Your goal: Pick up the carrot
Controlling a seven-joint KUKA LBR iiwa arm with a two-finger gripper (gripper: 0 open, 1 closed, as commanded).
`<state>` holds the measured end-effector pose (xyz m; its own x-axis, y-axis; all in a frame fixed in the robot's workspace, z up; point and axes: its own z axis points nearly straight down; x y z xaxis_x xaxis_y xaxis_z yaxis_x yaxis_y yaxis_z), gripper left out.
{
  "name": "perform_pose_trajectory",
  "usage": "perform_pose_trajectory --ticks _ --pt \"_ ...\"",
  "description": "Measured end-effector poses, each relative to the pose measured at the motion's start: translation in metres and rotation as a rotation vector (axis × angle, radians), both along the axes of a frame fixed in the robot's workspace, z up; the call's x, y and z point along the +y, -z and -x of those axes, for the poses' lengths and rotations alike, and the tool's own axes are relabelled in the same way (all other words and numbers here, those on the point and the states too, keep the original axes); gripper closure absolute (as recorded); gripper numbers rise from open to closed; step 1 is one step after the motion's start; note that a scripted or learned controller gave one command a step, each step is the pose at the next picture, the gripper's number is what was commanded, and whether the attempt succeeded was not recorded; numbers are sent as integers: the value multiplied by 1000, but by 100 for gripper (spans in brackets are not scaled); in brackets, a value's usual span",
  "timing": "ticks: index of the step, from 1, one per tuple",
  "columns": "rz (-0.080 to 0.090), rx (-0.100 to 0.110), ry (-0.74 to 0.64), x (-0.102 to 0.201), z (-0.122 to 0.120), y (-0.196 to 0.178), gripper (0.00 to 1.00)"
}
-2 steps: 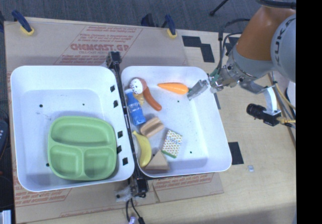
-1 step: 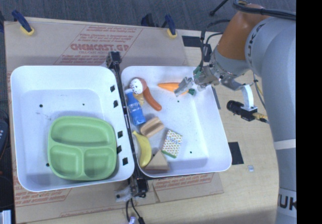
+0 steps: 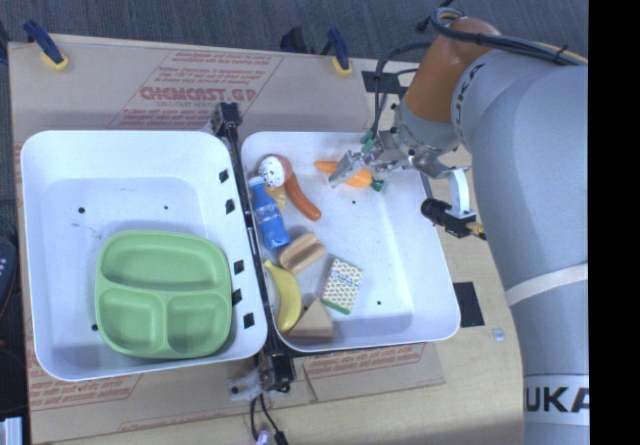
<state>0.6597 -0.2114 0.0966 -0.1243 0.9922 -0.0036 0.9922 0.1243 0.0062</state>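
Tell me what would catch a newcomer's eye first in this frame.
The big grey arm reaching in from the right, its gripper low over the carrot at the far side of the right bin. Next, the green plate lying in the left bin. Then the clutter along the right bin's left side: a blue bottle, a hot dog, and a banana.

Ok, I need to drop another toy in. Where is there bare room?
Left bin: bare floor behind the green divided plate. Right bin: an open strip between the patterned packet and the right wall. Crowded along the divider, around the blue bottle and banana, and near the carrot under the gripper.
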Motion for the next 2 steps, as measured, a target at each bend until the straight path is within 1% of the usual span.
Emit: perform_pose_trajectory --ticks 1,2 --pt "0 9 -5 0 2 -7 100" --pt "-4 11 -52 78 3 -47 100"
